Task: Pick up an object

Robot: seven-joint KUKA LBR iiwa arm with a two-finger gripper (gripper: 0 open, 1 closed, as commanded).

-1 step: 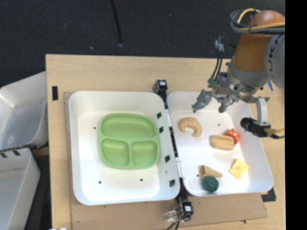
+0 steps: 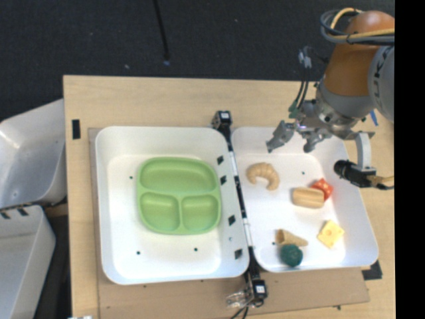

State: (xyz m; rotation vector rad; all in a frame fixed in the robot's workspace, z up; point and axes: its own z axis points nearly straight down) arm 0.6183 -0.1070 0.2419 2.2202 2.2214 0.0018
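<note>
You have a wooden worktop (image 2: 146, 102) carrying two shallow white bins side by side. The left bin (image 2: 116, 244) holds a green divided plate (image 2: 178, 195), lying flat near its middle, three compartments facing up. The right bin (image 2: 355, 234) holds the loose objects: a tan croissant (image 2: 263, 174) in its upper left part; a tan bread roll (image 2: 307, 197) near the middle right, with a red piece (image 2: 322, 188) touching its upper right end; a yellow cheese wedge (image 2: 331, 234) lower right; and a small tan cone (image 2: 291, 238) just above a dark green ball (image 2: 290, 255) along the bottom edge, the two touching or nearly so.

The arm (image 2: 348, 65) enters from the right, its orange band above the wrist. The gripper (image 2: 300, 136) hangs over the upper part of the right bin, above and to the right of the croissant and clear of it. Its jaws stand spread, one finger (image 2: 279, 138) angled out to the left, the other pointing down to the right, with nothing between them. No object is lifted; every item rests on the bin floor.

A black cable (image 2: 158, 22) runs over the dark ground behind the worktop, and white containers (image 2: 26, 165) sit at the left
</note>
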